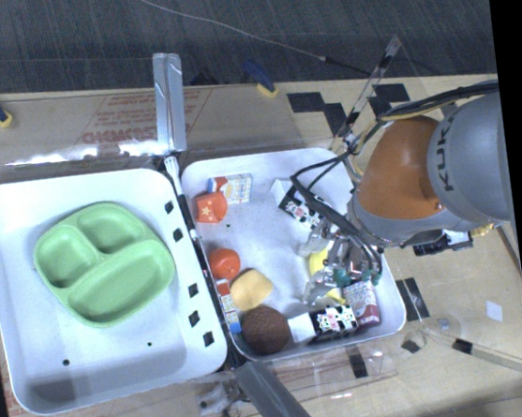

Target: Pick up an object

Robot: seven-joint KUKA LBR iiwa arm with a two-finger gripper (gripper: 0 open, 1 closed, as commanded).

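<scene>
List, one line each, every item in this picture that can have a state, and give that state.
Green divided plastic plate: lying flat in the left white bin, holding nothing.
Brown round ball: resting at the right white bin's near edge.
Yellow rounded block: touching the brown ball.
Orange ball: resting by the divider.
Grey arm's gripper: lowered into the right bin over clutter; finger state unclear.

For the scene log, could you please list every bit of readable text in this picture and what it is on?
"KU", white letters cut off at the edge, on the grey arm.
Red print on the cardboard sheet: too blurred to read.
Labels on the small carton and bottle: too small.
</scene>
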